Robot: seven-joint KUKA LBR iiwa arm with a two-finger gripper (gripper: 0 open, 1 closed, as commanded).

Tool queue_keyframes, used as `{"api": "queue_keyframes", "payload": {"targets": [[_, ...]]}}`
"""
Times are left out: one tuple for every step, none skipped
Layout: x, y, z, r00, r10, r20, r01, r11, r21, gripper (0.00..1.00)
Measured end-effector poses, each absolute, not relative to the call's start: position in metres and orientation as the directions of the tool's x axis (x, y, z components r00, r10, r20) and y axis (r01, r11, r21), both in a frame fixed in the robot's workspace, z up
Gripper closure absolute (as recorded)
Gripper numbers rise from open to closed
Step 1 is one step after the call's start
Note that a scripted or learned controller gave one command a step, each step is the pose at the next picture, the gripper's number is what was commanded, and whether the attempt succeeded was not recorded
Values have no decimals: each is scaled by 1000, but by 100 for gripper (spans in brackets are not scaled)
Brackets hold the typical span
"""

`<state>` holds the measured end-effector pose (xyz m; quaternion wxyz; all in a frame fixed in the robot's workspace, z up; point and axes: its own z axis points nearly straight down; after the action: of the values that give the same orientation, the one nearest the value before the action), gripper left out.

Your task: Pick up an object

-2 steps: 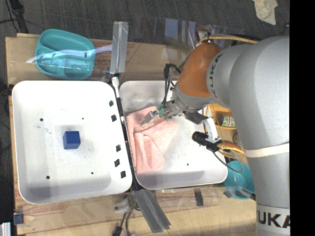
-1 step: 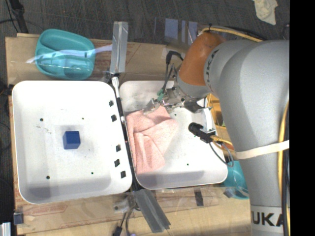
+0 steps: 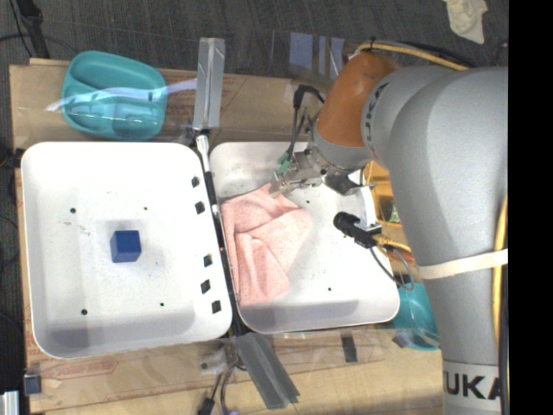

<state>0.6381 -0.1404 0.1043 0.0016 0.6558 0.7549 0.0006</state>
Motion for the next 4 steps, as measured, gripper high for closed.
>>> {"api": "queue_keyframes", "payload": {"targets": [[653,-57,211,-334,942,-1,942,334,2,100],[653,-57,211,-334,943,-1,943,334,1,0],[620,-140,104,-293,956,0,956,293,-3,0],[657,-97,93,-398,917,-1,917,398,1,0]]}}
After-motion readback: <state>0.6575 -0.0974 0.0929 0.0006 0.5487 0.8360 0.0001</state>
